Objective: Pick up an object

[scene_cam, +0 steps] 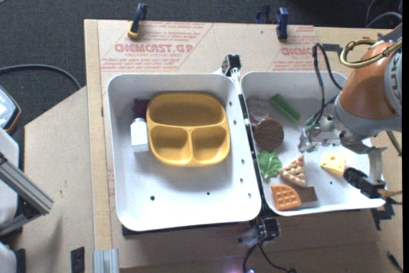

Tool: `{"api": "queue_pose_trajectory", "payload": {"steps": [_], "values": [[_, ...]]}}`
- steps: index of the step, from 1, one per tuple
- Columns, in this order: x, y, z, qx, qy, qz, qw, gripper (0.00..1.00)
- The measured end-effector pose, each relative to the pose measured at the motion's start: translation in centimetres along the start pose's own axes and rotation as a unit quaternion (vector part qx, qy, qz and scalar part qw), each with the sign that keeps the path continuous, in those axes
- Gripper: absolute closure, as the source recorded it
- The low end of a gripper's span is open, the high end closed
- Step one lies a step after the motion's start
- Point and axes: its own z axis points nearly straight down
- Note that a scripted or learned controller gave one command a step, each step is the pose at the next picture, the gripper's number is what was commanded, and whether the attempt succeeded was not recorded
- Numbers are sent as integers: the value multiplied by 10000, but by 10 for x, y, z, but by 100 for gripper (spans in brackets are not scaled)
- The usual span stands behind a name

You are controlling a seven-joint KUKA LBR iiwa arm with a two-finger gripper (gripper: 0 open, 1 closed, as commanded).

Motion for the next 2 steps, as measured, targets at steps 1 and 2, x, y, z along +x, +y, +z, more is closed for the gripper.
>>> {"api": "queue_pose_trajectory", "payload": {"steps": [1, 2], "values": [[-10, -3, -57, -30, -16, 1, 10000, 100], [-18, 3, -116, -29, -14, -9, 10000, 100]]}}
